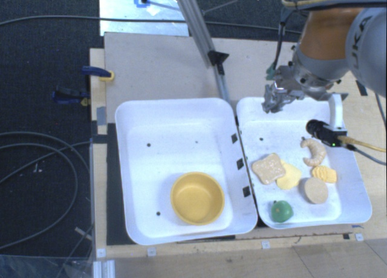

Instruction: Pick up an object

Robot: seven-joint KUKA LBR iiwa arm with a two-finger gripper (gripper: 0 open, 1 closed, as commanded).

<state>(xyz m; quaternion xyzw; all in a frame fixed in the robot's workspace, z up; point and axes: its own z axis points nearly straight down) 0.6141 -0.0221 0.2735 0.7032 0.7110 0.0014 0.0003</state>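
Nothing is picked yet: the claw [273, 103], its state unclear, hangs over the right bin's [354, 210] far edge, above the food pieces [268, 168].

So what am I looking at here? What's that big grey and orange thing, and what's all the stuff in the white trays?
That grey and orange thing is a robot arm, reaching in from the right. The picture comes from one camera fixed above the bench, looking down at a slant. At the arm's tip is its end effector, the grasping part, hovering over the far edge of the right bin. I see nothing held in it. That bin holds small toy foods: a toast slice, a yellow piece, a croissant, a ridged yellow piece, a tan disc and a green ball. The left bin holds a yellow bowl. The job is picking up one object.
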